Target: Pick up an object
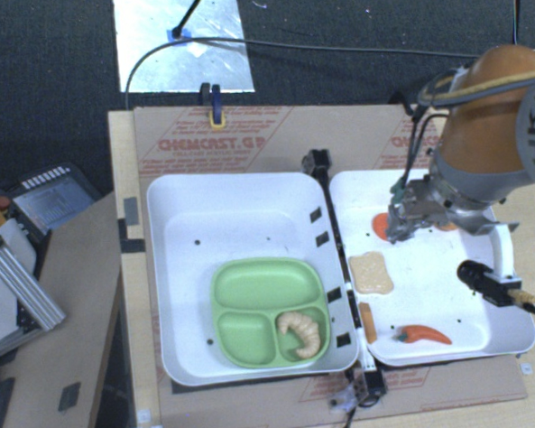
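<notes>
My gripper [400, 228] hangs low over the back of the right bin [510, 329], right beside a red-orange round piece [380, 222] that it partly covers. Just in front of it, a tan slice of bread [371, 273] lies flat. A red-orange chili pepper [425, 335] with a green stem rests near the bin's front edge. A small brown stick-shaped piece [367, 322] sits against the bin's left wall. In the left bin [175, 259], a pale croissant-like piece [301, 331] lies in the lower right compartment of a green divided plate [254, 291].
The grey arm with its orange band [487, 105] reaches in from the right over the back of the right bin. A black fitting [485, 282] on the arm hangs above the bin's right side. A black divider clip [319, 163] sits between the bins.
</notes>
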`<state>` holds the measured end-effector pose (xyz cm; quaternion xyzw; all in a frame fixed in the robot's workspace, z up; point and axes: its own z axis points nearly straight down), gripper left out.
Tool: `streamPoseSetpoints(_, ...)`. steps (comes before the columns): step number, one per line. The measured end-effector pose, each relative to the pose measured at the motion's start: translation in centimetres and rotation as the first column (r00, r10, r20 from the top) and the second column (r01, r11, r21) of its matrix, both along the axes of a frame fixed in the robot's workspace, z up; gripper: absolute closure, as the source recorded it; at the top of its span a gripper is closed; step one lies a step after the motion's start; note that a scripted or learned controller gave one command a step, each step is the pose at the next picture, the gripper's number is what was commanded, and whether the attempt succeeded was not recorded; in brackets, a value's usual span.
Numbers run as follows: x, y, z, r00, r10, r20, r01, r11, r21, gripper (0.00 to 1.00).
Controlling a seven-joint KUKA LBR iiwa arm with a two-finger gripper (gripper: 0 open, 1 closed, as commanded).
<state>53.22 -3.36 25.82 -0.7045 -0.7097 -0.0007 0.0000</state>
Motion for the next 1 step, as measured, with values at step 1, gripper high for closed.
streamPoseSetpoints(1, -0.42, 5.51, -1.5, 1.0, 0.001, 0.0, -0.001, 1.0, 0.0, 1.0)
